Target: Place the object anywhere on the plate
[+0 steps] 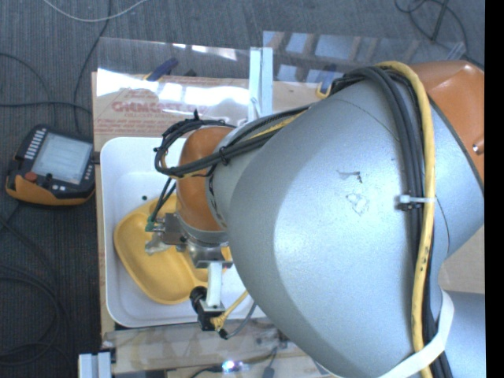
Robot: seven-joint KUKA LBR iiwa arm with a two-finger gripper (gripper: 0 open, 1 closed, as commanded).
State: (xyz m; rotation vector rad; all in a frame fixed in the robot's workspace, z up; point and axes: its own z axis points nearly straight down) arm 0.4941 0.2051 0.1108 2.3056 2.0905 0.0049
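A yellow plate [142, 262] lies in the near part of the left white bin [126, 164]. My gripper [163, 235] hangs over the plate's right half, seen from above under the orange wrist band [201, 172]. The wrist and its cabling hide whatever is beneath the gripper. The bulky grey arm [354, 211] covers the right side of the view and most of the right bin.
A teach pendant [51, 166] lies on the floor left of the bench. A cardboard sheet with red print [157, 101] stands behind the left bin. Black cables [177, 144] loop off the wrist. A clear divider [260, 77] rises between the bins.
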